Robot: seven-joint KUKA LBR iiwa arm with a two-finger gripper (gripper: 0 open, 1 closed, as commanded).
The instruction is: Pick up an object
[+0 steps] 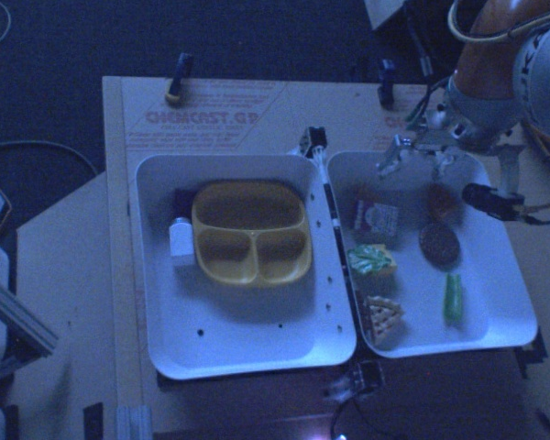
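Note:
My gripper hangs over the far edge of the right bin, its two fingers spread apart with nothing between them. Below it in that bin lie a red-and-white packet, a dark brown round patty, a smaller brownish piece, a yellow-green item, a waffle wedge and a green pod. The brownish piece is the closest, just below and right of the fingers.
The left bin holds a yellow divided plate and a small white bottle at the plate's left. A black cylinder on the arm juts over the right bin's far right corner. Clamps sit on the board's back edge.

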